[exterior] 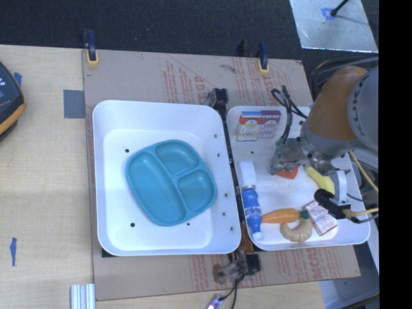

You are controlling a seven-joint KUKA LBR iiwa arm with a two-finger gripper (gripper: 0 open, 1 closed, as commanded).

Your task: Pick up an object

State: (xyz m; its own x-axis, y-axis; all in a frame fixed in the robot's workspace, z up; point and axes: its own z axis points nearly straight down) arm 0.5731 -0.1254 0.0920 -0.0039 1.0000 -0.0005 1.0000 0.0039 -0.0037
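The arm (341, 108) fills the right of the frame, its hand (286, 159) low in the right bin (360, 237), probably going for the red thing (290, 171). Can't tell its grip state. The carrot (281, 216) and bottle (251, 208) lie lower down.

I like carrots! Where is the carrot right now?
The carrot lies in the right bin, near its front edge, between the blue tube on its left and the small red-and-white box on its right, just above a tan curved thing.
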